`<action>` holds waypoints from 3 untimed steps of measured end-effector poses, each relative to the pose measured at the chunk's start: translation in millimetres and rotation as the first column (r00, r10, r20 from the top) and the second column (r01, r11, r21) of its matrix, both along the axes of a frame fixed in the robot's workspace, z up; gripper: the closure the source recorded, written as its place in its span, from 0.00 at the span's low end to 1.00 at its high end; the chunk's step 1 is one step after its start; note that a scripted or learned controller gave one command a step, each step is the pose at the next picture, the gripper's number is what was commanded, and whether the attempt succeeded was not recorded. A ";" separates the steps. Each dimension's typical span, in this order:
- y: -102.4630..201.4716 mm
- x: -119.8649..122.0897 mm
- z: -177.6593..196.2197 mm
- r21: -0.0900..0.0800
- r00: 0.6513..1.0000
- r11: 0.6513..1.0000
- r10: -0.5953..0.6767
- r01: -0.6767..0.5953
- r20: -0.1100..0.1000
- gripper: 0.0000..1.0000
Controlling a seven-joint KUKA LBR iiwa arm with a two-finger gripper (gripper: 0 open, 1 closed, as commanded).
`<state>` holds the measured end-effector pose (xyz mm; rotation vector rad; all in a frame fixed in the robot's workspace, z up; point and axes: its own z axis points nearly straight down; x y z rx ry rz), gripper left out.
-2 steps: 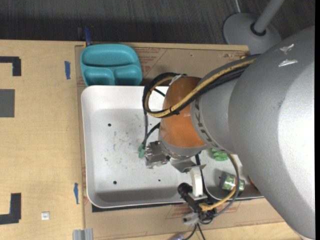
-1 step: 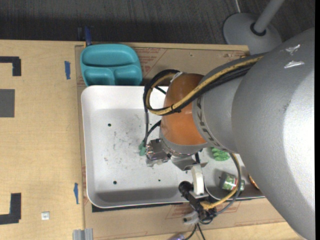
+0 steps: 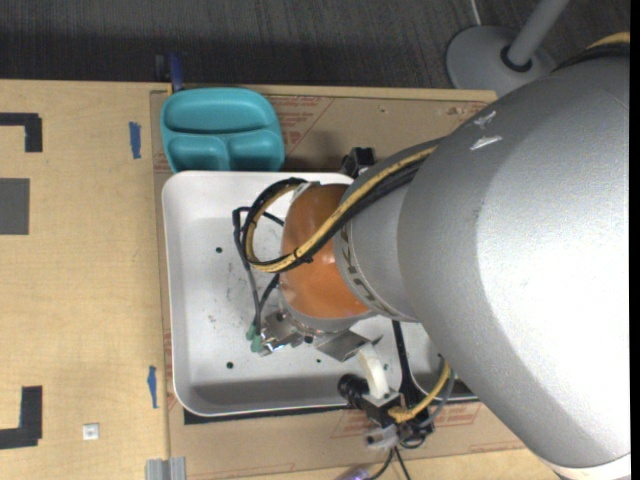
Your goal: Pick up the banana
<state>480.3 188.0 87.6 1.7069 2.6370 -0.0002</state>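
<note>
Arm point(image 3: 480, 268) reaching low into white bin point(image 3: 195, 298), covering most of it. Hand hiding beneath orange band point(image 3: 315, 263); grip unreadable. Banana's spot impossible to tell. Teal tray point(image 3: 222, 128) sitting behind bin.

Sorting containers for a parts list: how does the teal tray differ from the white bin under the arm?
The teal tray is smaller than the white bin. The tray is split into compartments; the bin is one open basin. The tray lies clear of the arm; the bin is partly covered by it. Both are shallow with rounded corners.
</note>
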 end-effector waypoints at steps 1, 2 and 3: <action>26.9 2.2 0.5 0.001 0.997 0.997 -0.076 0.076 0.011 1.00; 29.3 1.9 0.8 0.006 0.970 0.970 -0.242 0.242 0.010 1.00; 29.4 2.1 10.4 0.006 0.970 0.970 -0.242 0.242 0.011 1.00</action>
